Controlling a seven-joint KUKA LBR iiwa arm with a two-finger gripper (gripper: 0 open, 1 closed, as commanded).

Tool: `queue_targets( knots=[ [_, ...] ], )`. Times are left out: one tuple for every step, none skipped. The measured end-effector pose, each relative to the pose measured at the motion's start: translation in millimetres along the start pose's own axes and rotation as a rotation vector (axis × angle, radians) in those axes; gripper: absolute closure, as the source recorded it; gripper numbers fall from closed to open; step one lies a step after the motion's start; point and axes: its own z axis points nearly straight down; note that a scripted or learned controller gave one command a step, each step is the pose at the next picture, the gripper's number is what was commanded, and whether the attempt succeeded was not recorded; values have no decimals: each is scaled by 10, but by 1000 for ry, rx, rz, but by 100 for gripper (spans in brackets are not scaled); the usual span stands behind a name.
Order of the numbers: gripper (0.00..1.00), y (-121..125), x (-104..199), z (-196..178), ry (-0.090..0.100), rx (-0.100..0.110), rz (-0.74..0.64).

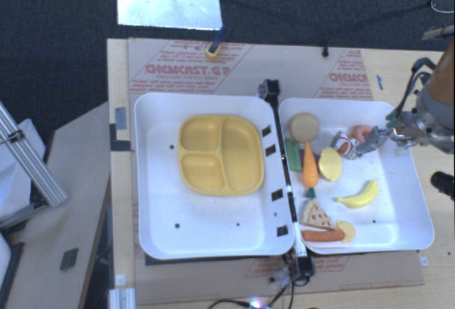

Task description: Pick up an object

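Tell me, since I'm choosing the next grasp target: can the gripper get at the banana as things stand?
Probably yes. The banana lies by itself on bare floor of the right bin, apart from the other toys, with nothing over it. The gripper sits in the same bin, just up from it.

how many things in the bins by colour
yellow: 4, divided plate, lemon, banana, small round piece
orange or red: 3, carrot, sausage, piece by the gripper
tan: 2, round disc, wedge
green: 1, strip
red and white: 1, can
total: 11
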Motion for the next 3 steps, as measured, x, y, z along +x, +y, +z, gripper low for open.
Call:
queue_targets(
  knots=[
    [0, -50, -65, 460, 0, 0, 0],
    [0, -142, -53, 933, 1, 1, 0],
    [0, -139, -48, 1287, 1, 0, 0]
  ],
)
